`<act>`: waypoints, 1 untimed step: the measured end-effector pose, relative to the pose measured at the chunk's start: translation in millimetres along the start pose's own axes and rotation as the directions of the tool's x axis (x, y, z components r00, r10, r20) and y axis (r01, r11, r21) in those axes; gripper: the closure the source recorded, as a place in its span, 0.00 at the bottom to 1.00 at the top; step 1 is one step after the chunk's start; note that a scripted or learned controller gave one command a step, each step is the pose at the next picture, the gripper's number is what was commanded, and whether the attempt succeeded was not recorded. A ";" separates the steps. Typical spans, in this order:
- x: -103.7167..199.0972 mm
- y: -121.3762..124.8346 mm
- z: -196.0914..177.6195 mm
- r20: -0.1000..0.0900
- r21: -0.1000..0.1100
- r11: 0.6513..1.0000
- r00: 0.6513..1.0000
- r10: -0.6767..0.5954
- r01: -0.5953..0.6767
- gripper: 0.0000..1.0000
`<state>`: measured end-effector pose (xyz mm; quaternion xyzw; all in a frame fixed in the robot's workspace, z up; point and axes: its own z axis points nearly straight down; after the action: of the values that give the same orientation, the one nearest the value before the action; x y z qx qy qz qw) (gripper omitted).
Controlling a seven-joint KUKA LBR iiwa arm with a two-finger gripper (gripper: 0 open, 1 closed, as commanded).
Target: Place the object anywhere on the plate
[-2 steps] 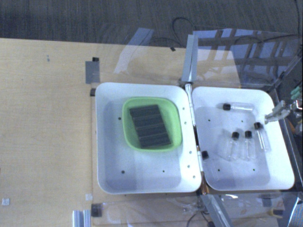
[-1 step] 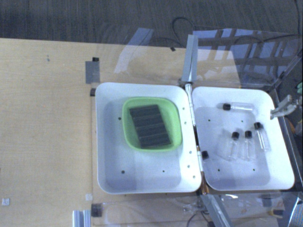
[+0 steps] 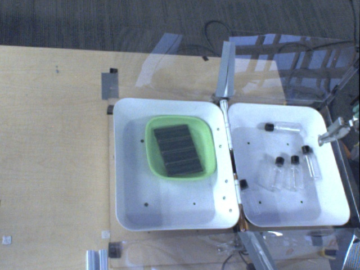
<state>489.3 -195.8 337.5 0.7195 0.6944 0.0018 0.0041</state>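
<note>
Where the right bin [image 3: 332, 151] ends, hand [image 3: 332, 133] over rim, grip unclear

A lime-green square plastic plate [image 3: 208, 145] carries a dark grey ribbed rectangular block [image 3: 178, 149] in the left white plastic bin [image 3: 169, 218]. In the right white plastic bin [image 3: 332, 207], clear glass vials [image 3: 283, 127] show black caps. The bench top [image 3: 53, 151] is pale wood.

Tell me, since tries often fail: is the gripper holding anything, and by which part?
Nothing shows between the gripper's tips at the right bin's edge. The vials lie loose in that bin.
</note>
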 end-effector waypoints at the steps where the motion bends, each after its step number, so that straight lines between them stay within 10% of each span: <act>1: -4.4 -0.2 21.4 0.000 -0.001 0.976 0.976 -0.218 0.218 0.00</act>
<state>489.2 -200.2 316.1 0.6392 0.7691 0.0017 0.0045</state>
